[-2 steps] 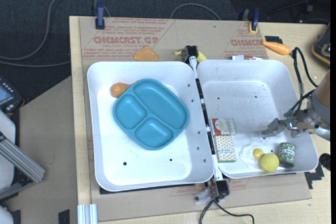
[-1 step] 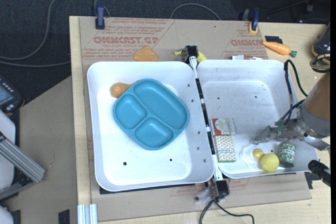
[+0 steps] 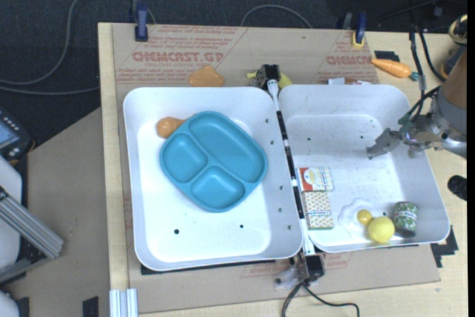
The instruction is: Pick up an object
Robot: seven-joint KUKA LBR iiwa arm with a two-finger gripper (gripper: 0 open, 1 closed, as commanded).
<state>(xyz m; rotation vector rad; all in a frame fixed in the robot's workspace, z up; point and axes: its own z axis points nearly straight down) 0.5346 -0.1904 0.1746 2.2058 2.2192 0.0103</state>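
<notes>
A: Objects, right bin: yellow ball, green can, two small boxes (near its front edge)?
B: Yes; gripper above them, fingers spread, holding nothing

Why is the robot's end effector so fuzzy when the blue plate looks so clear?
In the camera view, the end effector over the right bin is smeared and soft-edged, which looks like motion blur, while the blue plate has crisp edges; the light is even, with only faint shadows under the bins.
</notes>
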